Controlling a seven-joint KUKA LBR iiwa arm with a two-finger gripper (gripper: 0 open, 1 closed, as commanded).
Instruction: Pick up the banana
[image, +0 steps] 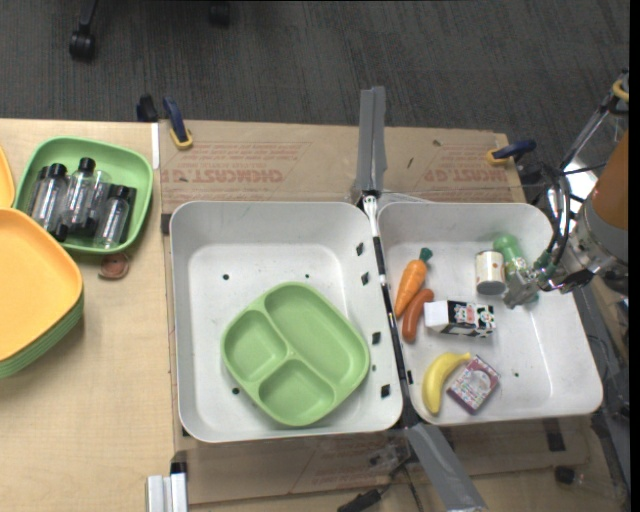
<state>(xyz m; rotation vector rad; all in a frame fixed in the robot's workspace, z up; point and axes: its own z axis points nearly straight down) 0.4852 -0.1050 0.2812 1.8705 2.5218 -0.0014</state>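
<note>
Lying curved, banana long axis near-vertical, stem upper-right; pincer state unclear.

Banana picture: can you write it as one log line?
gripper: upper right bin, beside can | curved yellow banana: lying untouched, near front wall | status: not picked

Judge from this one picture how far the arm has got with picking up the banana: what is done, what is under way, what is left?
Done: nothing visible yet. The banana lies on the floor of the right bin, next to a small pink packet. Under way: the gripper is over the same bin, near a green bottle by the far side, well away from the banana. Left: moving over to the banana, gripping it and lifting it.
</note>
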